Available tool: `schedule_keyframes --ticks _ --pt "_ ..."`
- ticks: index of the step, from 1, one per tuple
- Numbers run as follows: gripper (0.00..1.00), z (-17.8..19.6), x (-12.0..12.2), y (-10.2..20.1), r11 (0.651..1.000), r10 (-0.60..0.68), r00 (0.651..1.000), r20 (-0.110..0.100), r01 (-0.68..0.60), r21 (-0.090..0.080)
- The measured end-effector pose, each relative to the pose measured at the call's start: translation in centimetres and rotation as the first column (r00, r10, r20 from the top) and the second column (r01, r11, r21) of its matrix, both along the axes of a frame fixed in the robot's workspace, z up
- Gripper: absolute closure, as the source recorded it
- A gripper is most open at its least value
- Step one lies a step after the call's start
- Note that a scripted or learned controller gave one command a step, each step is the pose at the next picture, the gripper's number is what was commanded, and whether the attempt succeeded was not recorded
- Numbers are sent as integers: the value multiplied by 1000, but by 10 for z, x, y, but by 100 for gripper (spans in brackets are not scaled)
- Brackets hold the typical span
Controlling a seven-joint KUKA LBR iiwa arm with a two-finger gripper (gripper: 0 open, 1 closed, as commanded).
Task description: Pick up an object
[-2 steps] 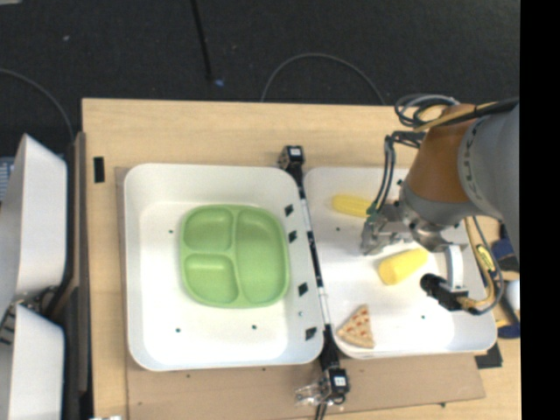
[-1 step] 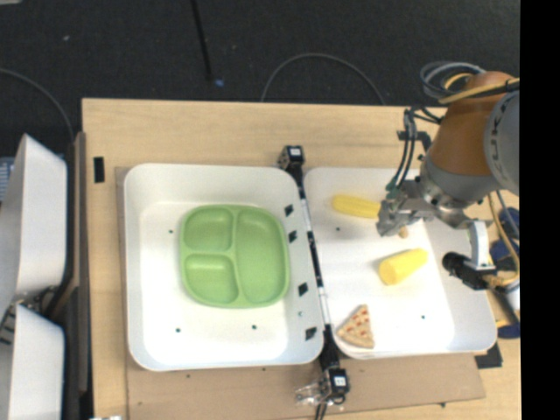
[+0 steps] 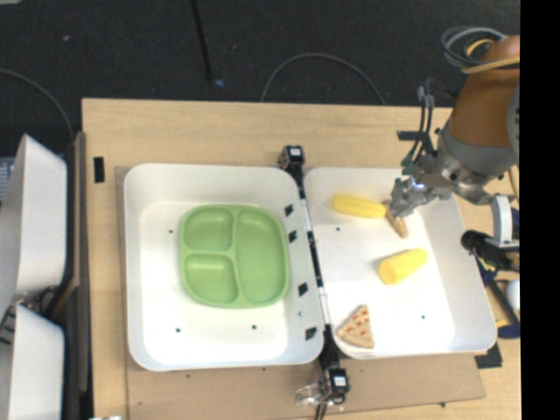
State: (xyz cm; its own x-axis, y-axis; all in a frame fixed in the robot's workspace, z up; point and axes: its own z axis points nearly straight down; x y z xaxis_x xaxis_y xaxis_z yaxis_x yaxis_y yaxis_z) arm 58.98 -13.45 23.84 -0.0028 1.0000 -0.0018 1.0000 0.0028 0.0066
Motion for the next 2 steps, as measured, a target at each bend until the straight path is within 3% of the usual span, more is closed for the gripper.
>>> schedule_keyframes --ticks 1,2 --pt "100 20 1 -1 1000 1 1000 -3 -1 1" --pt "100 22 24 50 1000 4 1000 -4 -4 2"
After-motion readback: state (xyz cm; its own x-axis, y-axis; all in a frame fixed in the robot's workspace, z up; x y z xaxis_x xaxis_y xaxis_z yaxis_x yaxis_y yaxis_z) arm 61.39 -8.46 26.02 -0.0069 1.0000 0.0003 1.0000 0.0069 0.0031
